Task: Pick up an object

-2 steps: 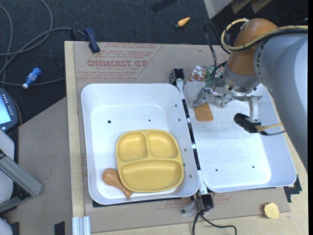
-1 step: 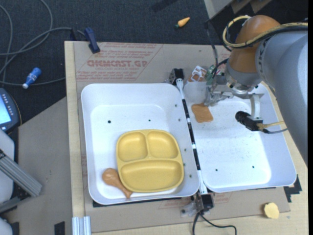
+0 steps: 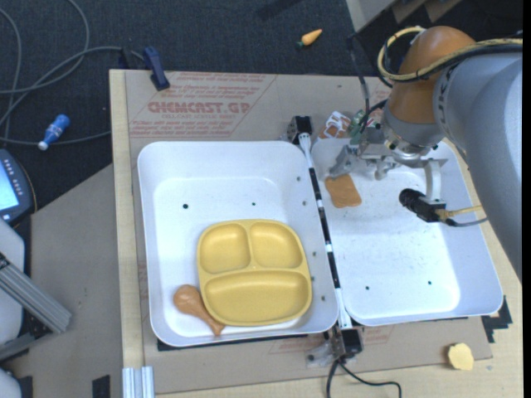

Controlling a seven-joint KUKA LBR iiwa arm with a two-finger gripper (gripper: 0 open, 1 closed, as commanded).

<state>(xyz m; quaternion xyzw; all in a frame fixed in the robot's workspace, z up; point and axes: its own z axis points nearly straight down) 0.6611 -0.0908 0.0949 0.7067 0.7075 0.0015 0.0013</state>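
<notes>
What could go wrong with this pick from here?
1. The tan slab lies flat near the bin divider; the gripper may hit that rim or skid off the slab.
2. The arm's black cable hangs low over the right bin and might snag.
3. The yellow plate and drumstick sit in the left bin, far from the gripper.

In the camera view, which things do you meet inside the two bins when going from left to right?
Orange drumstick toy → yellow divided plate → tan flat piece → tool.
</notes>
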